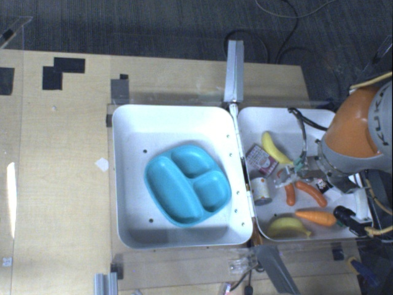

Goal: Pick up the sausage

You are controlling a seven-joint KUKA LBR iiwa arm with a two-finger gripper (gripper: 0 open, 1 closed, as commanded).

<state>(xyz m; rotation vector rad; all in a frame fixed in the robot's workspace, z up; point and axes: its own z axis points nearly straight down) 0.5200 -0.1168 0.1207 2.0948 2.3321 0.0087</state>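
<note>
Two white bins sit side by side on the wooden worktop (73, 183). The left bin (132, 165) holds a blue divided plate (187, 183) with three compartments, lying roughly at the bin's centre, tilted on the diagonal.

The right bin (270, 118) holds several items. A yellow banana (274, 148) lies toward the far side, angled. Just left of it, against the dividing wall, is a small dark-and-white packet (258, 159). Near of that stands a small grey can (261, 190). A second, greenish-yellow banana (288, 226) lies at the near edge, with a carrot (316, 216) just right of it.

The sausage (311, 192) is red-orange and lies in the right half of the right bin, between the far banana and the carrot. A shorter red-orange piece (290, 193) lies just left of it; whether it is part of the same item cannot be told.

The arm (359, 128) reaches in from the right, orange band over the bin's right side. The hand (299, 171) sits low, just far of the sausage. Whether its fingers are spread or pressed together cannot be told, and nothing is visibly between them.
</note>
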